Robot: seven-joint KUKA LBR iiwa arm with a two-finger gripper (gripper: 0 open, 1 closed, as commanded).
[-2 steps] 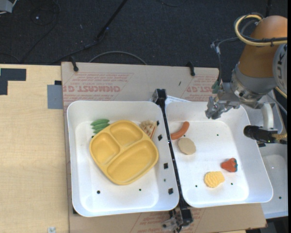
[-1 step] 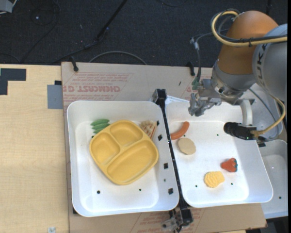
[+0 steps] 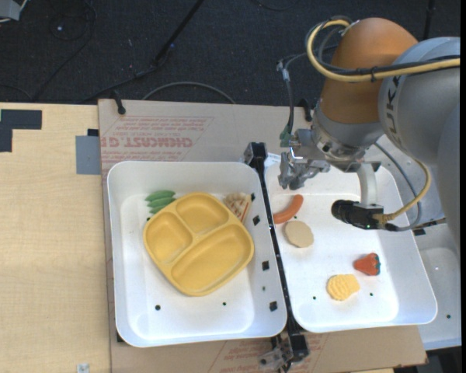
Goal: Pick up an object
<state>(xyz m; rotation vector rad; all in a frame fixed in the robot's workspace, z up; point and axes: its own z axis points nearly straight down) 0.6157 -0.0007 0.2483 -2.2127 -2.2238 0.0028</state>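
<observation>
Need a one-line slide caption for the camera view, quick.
Gripper hovers above the sausage in the right bin; yellow tray sits in the left bin.

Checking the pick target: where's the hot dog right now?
In the right bin, near its left wall, the hot dog lies just above the beige disc, below the gripper.

Grey arm, orange wrist band, yellow cables
</observation>
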